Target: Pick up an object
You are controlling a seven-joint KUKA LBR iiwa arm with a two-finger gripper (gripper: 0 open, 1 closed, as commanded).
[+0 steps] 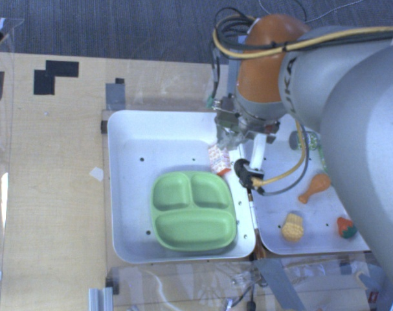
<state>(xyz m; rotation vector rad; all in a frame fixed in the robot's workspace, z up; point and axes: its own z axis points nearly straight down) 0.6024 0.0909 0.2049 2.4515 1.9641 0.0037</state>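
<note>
My gripper hangs below the orange wrist band, over the right side of the left bin. A small white and red patterned object with an orange-red end sits right at the gripper's tip, just beyond the upper right corner of the green plate. Whether it is gripped or lying on the bin floor is unclear from this angle. The arm's grey bulk hides much of the right bin.
A green divided plate fills the front of the left bin. The right bin holds an orange drumstick-shaped toy, a yellow corn cob and a red-orange piece. A yellow cable loops beneath the wrist.
</note>
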